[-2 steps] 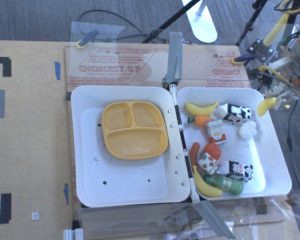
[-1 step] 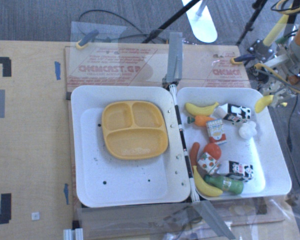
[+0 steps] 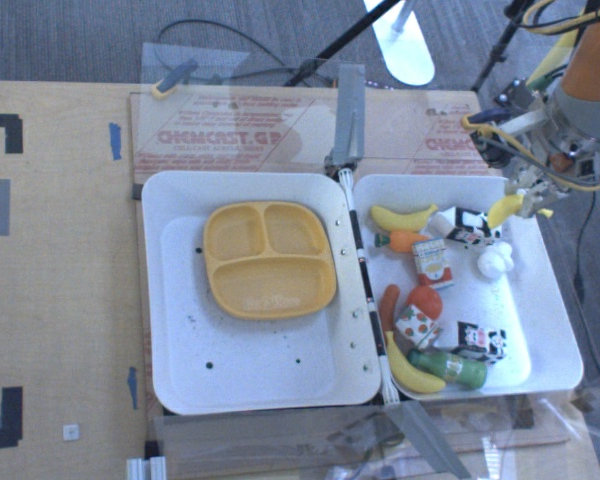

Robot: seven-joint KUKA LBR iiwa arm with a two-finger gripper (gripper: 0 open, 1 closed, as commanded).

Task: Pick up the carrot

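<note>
The carrot [image 3: 404, 239] lies in the right bin [image 3: 555, 298] near its left wall, just under a banana [image 3: 402, 215] — long axis roughly left-right. The gripper [image 3: 533, 196] hovers well right of it.

The yellow plate [image 3: 269, 259] is looking like smooth matt plastic, the white bins [image 3: 170, 298] are showing a faintly speckled plastic, the bench [image 3: 55, 268] is reading as pale wood, and the bananas [image 3: 402, 215] are gleaming glossy.

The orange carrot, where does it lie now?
The orange carrot lies in the right white bin, near its upper left, just below a yellow banana.
</note>
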